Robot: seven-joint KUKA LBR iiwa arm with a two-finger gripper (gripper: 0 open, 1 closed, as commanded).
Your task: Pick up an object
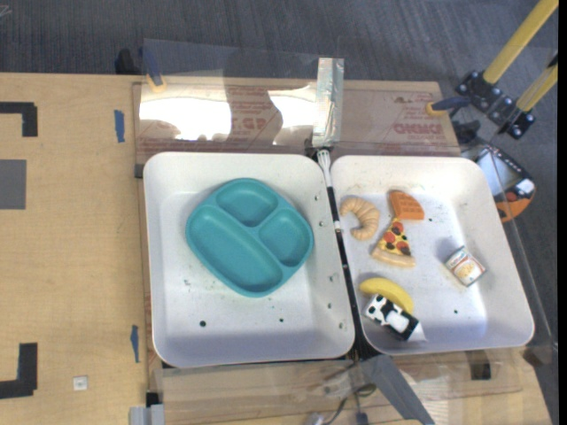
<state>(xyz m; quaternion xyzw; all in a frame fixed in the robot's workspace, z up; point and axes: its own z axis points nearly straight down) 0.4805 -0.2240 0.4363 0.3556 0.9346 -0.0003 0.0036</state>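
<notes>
The right bin (496, 317) holds several small items. A tan croissant (361, 217) lies near its left wall, with an orange bread wedge (406, 204) to its right. Below them lies a pizza slice (393, 243). A yellow banana (387, 291) rests toward the front, touching a black-and-white block-shaped toy (391, 316). Apart from the others, a small pale jar (464, 266) lies on its side at the right. In the left bin (168, 326) sits a teal divided plate (251, 235) with nothing on it.
A grey and orange part (509, 193) sits just outside the right bin's far right corner. Yellow struts with black clamps (496, 104) stand at the upper right. A clear taped panel (235, 104) rises behind the bins. Cardboard covers the bench at the left.
</notes>
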